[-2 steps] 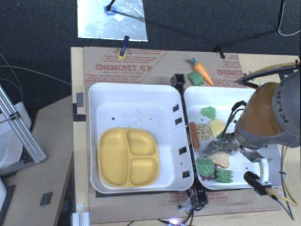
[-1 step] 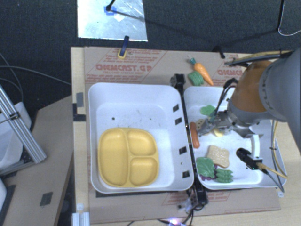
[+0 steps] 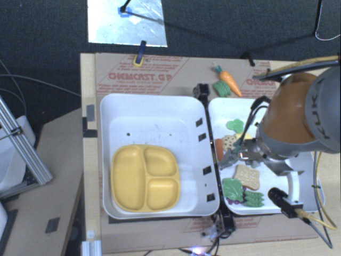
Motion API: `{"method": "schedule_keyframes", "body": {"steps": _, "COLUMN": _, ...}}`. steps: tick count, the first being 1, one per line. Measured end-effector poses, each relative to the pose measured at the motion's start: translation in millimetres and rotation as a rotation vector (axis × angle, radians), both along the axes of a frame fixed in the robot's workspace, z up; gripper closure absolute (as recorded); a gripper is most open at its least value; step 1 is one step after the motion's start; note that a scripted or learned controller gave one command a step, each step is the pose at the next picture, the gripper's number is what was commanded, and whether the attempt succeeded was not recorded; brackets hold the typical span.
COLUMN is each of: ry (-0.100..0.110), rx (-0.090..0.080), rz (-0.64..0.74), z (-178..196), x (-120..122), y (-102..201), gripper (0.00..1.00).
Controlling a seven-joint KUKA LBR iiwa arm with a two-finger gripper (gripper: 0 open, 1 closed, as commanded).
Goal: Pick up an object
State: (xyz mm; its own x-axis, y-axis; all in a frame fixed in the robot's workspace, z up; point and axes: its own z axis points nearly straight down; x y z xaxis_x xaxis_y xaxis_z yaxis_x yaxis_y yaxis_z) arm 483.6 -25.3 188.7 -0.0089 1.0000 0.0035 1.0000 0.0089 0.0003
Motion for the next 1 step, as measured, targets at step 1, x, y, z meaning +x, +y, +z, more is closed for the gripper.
{"method": "schedule_keyframes", "body": {"steps": 1, "ry": -0.001, "rx": 0.0, "rz": 0.004, "z": -4.6, "x": 2.8, "y": 93.8, "gripper": 0.0}}
